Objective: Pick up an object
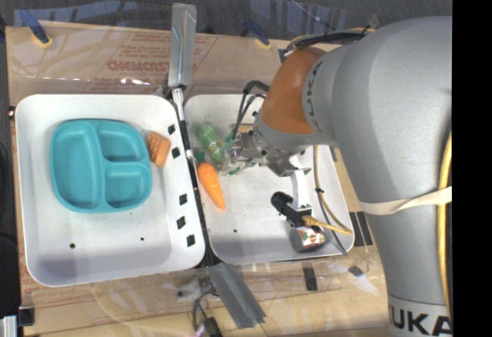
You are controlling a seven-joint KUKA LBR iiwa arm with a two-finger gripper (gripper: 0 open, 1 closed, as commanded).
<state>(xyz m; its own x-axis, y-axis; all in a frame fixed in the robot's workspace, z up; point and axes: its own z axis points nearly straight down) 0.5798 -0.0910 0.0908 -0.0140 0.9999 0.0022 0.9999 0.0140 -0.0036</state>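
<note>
An orange carrot (211, 185) lies in the right bin (254, 239) near its left wall. A green clear bottle (211, 138) lies just above the carrot, toward the bin's back left. My gripper (234, 156) hangs over the right bin, close to the bottle's right end and up-right of the carrot. The wrist hides much of it. An orange wedge-shaped piece (159, 148) rests in the left bin against the right edge of a teal divided tray (100, 165).
The large grey arm covers the right bin's back right part and its right rim. The left bin (92, 251) has bare floor in front of the teal tray. A grey divider strip (182, 35) runs between the bins at the back.
</note>
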